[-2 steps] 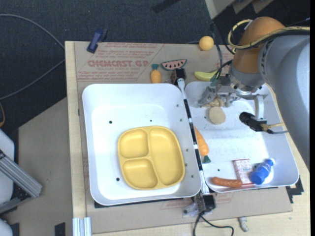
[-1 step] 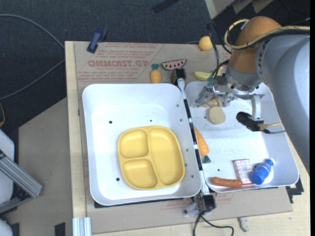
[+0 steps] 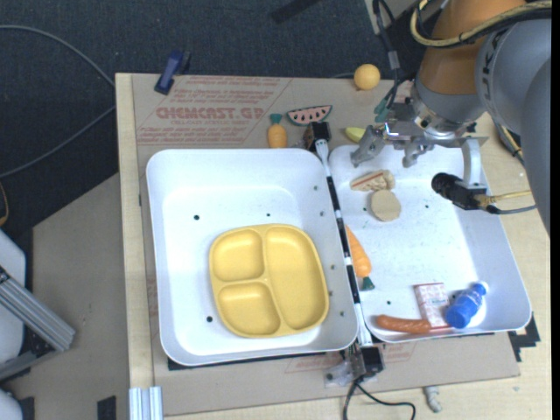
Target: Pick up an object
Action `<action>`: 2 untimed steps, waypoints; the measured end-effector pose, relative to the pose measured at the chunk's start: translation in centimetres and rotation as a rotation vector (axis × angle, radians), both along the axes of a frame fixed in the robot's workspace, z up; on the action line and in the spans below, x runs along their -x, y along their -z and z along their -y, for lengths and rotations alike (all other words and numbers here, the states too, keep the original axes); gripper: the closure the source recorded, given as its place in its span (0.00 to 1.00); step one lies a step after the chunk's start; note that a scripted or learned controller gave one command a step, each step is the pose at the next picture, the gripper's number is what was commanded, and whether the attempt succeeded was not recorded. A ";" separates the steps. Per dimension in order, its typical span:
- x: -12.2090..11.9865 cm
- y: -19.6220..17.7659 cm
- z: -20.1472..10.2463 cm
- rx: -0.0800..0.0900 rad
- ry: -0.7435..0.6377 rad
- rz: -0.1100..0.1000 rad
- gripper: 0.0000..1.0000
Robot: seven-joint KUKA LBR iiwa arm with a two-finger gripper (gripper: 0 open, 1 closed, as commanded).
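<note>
The grey arm with the orange band (image 3: 477, 42) reaches over the far end of the right shallow white bin (image 3: 490, 261). The left shallow white bin (image 3: 175, 234) holds a yellow three-compartment plastic tray (image 3: 267, 280). The two-finger gripper (image 3: 389, 145) hangs with fingers spread apart, holding nothing, just beyond a tan sandwich piece (image 3: 373, 181) and a round beige disc (image 3: 384, 206). An orange toy carrot (image 3: 356, 252), a blue bottle (image 3: 464, 305) and a red sausage (image 3: 404, 325) lie nearer the front.

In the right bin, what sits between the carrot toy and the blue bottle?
Camera view: mostly bare white floor of the right bin between the carrot and the blue bottle. A small pink packet lies beside the bottle, above the sausage.
</note>
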State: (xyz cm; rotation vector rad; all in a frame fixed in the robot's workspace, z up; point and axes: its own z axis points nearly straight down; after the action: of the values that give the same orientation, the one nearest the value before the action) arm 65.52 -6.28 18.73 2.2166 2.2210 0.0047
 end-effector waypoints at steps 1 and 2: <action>2.7 10.3 6.5 0.000 0.003 -0.006 0.00; -0.8 10.4 3.9 -0.003 -0.001 -0.023 0.00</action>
State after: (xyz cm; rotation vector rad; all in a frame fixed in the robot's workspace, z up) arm 66.29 -10.19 8.31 2.2276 2.2352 -0.0177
